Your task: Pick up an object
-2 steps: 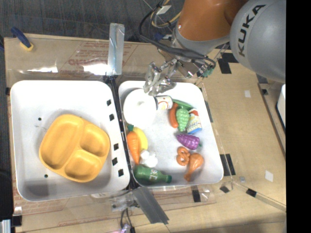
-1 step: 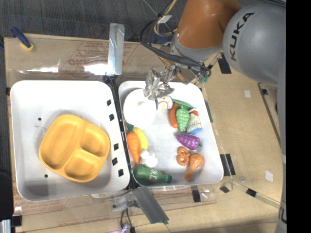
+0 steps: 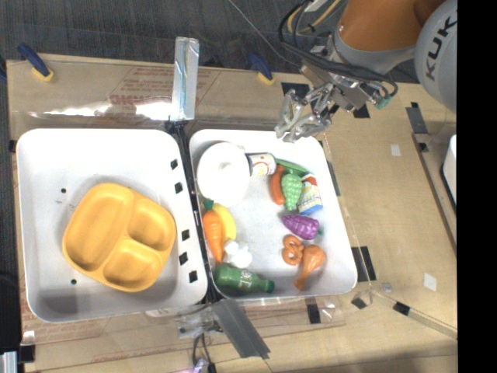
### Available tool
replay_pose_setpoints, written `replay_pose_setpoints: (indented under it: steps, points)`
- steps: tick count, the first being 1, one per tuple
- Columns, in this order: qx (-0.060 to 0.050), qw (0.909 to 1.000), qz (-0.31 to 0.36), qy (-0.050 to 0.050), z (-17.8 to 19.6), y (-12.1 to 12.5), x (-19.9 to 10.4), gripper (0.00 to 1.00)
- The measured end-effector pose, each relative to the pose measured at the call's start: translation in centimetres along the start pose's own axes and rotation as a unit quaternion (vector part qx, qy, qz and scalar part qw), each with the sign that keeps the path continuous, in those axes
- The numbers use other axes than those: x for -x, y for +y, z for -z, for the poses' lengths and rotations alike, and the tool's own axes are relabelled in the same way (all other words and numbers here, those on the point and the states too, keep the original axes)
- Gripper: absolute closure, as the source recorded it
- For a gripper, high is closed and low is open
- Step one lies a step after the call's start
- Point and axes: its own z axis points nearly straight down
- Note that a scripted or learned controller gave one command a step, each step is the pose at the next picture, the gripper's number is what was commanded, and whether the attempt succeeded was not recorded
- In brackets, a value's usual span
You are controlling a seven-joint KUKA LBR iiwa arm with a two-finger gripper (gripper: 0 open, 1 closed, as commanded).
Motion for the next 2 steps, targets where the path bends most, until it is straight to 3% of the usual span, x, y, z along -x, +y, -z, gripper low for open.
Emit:
replay_pose_setpoints:
  steps: [1,2]
  points:
    - [0.0,0.9977,0.067,0.0,0.8,-4.7,-4.3,1.0]
    - [0.006,0.9973,0.073,0.001,-5.0,0.8,0.6,1.0]
